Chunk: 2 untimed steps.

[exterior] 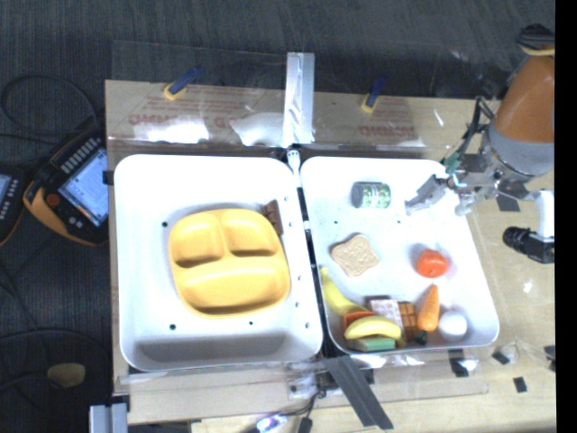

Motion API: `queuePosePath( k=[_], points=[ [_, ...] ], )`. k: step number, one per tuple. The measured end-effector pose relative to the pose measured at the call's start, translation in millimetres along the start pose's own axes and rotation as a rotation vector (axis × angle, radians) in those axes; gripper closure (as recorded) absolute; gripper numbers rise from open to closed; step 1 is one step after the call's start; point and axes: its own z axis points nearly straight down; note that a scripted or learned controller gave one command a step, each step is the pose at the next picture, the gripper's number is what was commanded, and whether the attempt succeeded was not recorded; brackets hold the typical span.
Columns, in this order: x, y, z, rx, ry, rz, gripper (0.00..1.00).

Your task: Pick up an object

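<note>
Grey gripper (444, 190) hangs spread open, holding nothing, over the right white bin (483, 282), near a green can (370, 195).

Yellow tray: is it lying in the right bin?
No, the yellow tray lies in the left bin, while the right bin holds the small food items.

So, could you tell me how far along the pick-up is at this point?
Nothing looks picked yet. The gripper hangs over the right bin near its upper right corner, with nothing visible between its fingers. The green can, cracker and tomato lie in that bin. Choosing, grasping and lifting remain.
</note>
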Motion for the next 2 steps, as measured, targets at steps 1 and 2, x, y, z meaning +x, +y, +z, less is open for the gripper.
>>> queuePosePath(
  k=[1,2],
  points=[
    [-28.4,-49.6,87.6,0.005,0.008,0.147,0.00],
    [-17.4,-47.2,115.8,-0.004,0.008,0.119,0.00]
  ],
)
